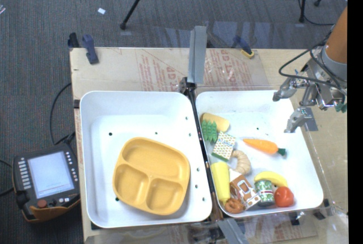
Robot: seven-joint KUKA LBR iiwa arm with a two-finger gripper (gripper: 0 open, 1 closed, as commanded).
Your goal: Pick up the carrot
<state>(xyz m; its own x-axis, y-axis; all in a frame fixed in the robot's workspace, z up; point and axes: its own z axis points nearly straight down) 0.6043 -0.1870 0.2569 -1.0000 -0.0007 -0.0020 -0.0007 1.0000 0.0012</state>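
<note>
The carrot (261,146) lies flat in the right bin (266,109), orange with a small green top pointing right. It sits apart from the other toys, just right of the bin's middle. My gripper (290,108) hovers over the bin's far right corner, up and to the right of the carrot. It is open, with one finger (282,93) to the upper left, the other (296,122) lower down, and nothing between them.
Toy food crowds the right bin's left and front: a waffle block (224,146), a croissant (241,162), a yellow block (220,180), a banana (271,179), a tomato (283,196). The left bin (102,109) holds a yellow divided plate (151,175). Cables hang by the wrist.
</note>
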